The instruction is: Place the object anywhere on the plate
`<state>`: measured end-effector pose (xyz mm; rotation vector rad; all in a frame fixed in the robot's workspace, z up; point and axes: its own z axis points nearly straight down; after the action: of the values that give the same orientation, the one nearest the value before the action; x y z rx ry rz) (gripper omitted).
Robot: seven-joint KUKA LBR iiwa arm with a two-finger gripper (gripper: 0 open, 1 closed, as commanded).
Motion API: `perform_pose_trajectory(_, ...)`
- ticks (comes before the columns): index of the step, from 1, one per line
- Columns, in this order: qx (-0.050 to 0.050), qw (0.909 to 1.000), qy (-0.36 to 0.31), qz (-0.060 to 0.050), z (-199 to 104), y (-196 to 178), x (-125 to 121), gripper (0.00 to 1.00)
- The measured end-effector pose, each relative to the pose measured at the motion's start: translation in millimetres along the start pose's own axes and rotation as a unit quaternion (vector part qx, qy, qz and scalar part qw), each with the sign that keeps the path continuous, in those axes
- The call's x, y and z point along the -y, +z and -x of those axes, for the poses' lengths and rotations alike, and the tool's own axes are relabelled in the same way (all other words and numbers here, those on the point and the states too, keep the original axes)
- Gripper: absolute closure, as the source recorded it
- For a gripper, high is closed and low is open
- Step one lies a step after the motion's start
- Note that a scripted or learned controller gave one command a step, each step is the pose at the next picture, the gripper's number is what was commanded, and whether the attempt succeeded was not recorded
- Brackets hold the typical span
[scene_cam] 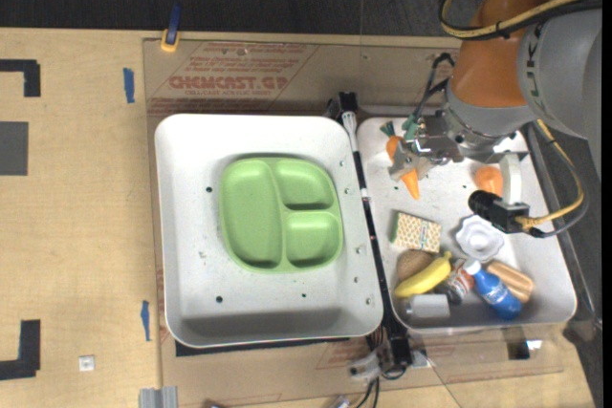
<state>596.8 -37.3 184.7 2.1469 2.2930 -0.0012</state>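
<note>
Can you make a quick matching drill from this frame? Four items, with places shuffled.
Items:
1. green plate
2. banana
3. gripper
4. blue bottle

Places:
A. right bin, near its front right corner
B. over the far left part of the right bin, by an orange carrot-like piece
C. middle of the left bin
D. right bin, front left, just below a checkered cracker

Pairs: 1-C, 2-D, 3-B, 4-A

Banana point(424, 277), blue bottle point(495, 290), checkered packet point(417, 230)
</note>
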Motion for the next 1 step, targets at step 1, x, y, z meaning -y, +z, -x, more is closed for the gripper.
perform_pose_trajectory(1, -0.001, 0.9996, -0.029, 0.001, -67.0, 0.0, -33.7, 1.0)
